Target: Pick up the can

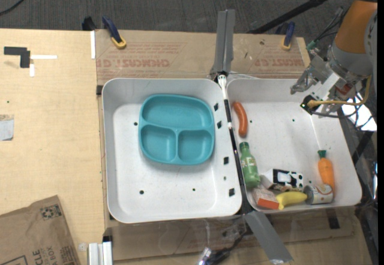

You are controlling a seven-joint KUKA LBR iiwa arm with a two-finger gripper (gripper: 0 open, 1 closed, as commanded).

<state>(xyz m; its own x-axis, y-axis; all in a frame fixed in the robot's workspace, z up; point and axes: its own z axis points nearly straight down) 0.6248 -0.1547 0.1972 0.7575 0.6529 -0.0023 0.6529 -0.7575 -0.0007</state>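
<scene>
Crowding can [321, 195]: banana [291, 199] touching, carrot [325, 172] just beside, bottle [248, 165] near.

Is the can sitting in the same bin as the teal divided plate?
No, the can lies in the right bin, near its front right corner, while the teal plate sits in the left bin.

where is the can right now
The can lies on its side in the near right corner of the right bin, just below the carrot and beside the banana.
</scene>
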